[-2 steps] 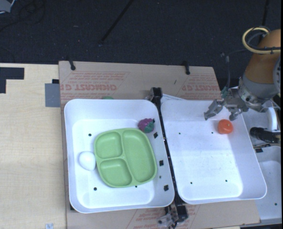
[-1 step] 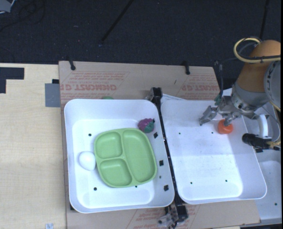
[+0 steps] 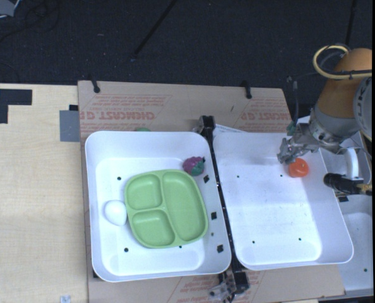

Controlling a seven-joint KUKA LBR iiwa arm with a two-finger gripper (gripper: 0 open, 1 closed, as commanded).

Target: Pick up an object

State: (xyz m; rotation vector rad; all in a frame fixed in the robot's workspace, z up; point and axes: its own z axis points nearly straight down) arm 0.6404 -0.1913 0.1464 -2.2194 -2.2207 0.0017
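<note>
A small orange-red round object (image 3: 298, 168) lies at the far right of the right bin (image 3: 269, 245). My gripper (image 3: 290, 150) hangs directly above and just left of it, close to the bin's far right wall, and the view does not show whether the two touch. In the left bin (image 3: 105, 150) a green three-part plate (image 3: 165, 207) lies flat, with a white egg (image 3: 115, 212) at its left edge. A small purple object with a green bit (image 3: 193, 165) rests beyond the plate's far right corner.
A black divider rail (image 3: 216, 194) runs between the two bins. Brown cardboard (image 3: 175, 109) lies under and behind them. Pale wooden bench (image 3: 29, 188) extends to the left. The arm's grey and orange body (image 3: 342, 93) stands over the right bin's far right corner.
</note>
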